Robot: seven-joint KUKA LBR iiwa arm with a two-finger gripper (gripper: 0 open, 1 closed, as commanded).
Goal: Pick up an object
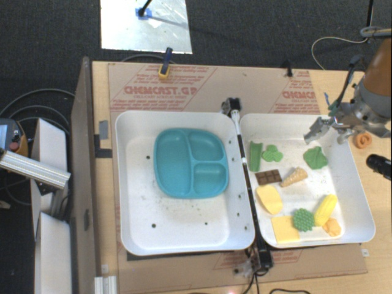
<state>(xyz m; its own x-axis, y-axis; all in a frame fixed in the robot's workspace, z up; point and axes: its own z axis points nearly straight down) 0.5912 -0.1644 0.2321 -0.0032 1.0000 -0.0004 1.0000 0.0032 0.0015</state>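
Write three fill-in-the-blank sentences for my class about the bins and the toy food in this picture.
1. The blue tray lies in the ____ bin.
2. The corn lies in the ____ bin.
3. The end effector hovers over the right bin's ____ edge.

Missing words: left; right; far

A robotics lab: cardboard-topped bench (184, 81), loose cables (27, 103), aluminium rail (33, 167).

I see two white bins (141, 237) of smooth, slightly glossy plastic. The teal divided plate (190, 163) looks like matt plastic. I read the bench (184, 84) surface as printed brown cardboard, matt. The toy foods, such as the corn cob (325, 207), appear smooth plastic.
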